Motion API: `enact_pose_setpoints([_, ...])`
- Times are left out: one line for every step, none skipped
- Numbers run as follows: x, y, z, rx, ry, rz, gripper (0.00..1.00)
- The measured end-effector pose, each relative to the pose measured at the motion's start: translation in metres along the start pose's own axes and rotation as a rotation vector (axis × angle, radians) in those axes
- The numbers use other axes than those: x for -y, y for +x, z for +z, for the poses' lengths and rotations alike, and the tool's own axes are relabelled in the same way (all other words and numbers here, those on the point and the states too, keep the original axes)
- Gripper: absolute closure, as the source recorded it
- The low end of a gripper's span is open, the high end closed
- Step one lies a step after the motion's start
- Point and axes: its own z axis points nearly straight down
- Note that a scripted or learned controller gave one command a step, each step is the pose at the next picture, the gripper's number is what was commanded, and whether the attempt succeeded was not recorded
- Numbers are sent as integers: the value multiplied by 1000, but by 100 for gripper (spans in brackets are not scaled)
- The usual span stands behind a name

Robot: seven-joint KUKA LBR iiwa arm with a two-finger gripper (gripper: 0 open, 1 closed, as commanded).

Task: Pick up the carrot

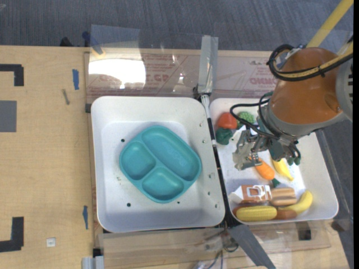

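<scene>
The carrot (265, 171) is a short orange piece lying in the middle of the right bin (327, 175), pointing up-left. My gripper (248, 154) hangs low over the bin, right at the carrot's upper-left end. Its metal parts overlap that tip, and whether they hold it is hidden. The grey arm with its orange band (305, 88) covers the bin's back right part.
Around the carrot lie a yellow piece (283, 169), a red vegetable (227, 120), green pieces (245, 117), a small carton (255, 193), a hot dog (284, 195), a corn cob (256, 212) and a banana (303, 203). A teal divided plate (161, 162) sits in the left bin (106, 150).
</scene>
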Motion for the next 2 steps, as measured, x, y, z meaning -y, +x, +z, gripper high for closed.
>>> enact_pose_setpoints([49,31,-21,-4,2,-323,100])
enact_pose_setpoints([49,-33,-164,2,3,-792,100])
